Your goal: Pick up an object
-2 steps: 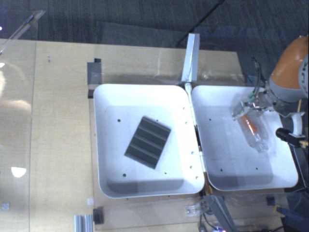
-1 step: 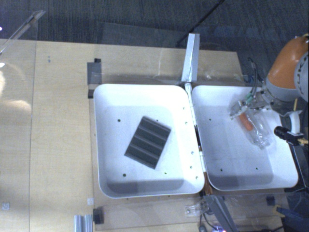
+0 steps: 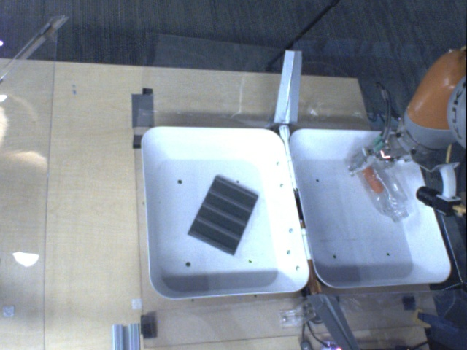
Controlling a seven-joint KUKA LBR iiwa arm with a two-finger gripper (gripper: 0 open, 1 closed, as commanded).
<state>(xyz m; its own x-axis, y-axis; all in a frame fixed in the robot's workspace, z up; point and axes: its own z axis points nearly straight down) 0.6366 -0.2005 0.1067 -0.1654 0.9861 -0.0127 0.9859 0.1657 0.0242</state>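
Observation:
A dark grey ribbed rectangular pad (image 3: 223,214) lies at a slant in the middle of the left bin (image 3: 162,195). In the right bin (image 3: 343,246), near its far right corner, lies a clear crinkled plastic wrapper with something orange inside (image 3: 381,183). My gripper (image 3: 389,149) comes down from the grey and orange arm (image 3: 438,108) at the right edge and sits right at the wrapper's upper end. The wrapper looks to rest on the bin floor; whether the gripper touches it is not clear.
A metal post (image 3: 288,86) stands behind the seam between the two bins. A black bracket (image 3: 144,111) sits at the left bin's far left corner. Black arm fittings (image 3: 440,197) hang over the right bin's right rim. Bare wooden bench (image 3: 73,217) stretches to the left.

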